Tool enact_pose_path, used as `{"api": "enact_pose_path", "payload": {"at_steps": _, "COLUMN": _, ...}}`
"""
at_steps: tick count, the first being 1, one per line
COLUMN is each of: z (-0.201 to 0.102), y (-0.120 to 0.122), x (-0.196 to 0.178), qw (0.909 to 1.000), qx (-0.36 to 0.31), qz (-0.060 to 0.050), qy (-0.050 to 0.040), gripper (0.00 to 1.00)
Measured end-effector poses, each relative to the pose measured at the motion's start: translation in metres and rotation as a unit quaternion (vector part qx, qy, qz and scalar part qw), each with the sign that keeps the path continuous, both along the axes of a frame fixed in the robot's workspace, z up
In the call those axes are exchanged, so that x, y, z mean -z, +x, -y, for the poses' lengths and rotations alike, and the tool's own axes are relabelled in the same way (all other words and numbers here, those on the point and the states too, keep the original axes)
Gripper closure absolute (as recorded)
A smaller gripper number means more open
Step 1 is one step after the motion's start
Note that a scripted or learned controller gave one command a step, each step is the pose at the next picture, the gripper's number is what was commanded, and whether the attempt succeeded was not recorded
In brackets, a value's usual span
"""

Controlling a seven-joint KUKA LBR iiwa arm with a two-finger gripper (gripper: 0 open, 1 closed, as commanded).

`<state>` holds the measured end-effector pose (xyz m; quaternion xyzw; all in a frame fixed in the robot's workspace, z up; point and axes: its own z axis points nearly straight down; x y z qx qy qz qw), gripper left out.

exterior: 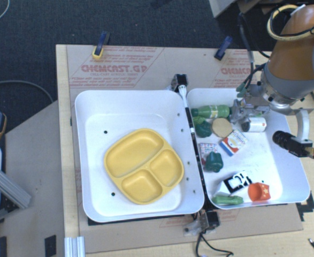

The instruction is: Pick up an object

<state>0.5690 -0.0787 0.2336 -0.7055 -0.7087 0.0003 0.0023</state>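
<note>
The metal gripper [241, 116] is hovering upper right over the glossy right bin [285, 170] (fingers' state unclear, possibly near closed), beside a green plastic bottle [211, 111] and tan round disc [221, 127]

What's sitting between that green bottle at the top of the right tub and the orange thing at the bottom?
In the camera view, between the green bottle and the orange object lie a tan disc, a red-white-blue packet and bare bin floor.
</note>
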Motion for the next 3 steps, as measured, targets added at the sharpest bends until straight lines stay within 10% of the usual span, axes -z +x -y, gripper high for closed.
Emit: {"api": "enact_pose_path", "payload": {"at_steps": 3, "z": -0.005, "y": -0.015, "x": 0.011, "qw": 1.0, "qx": 0.002, "qz": 0.0, "qy": -0.0008, "gripper": 1.0}}
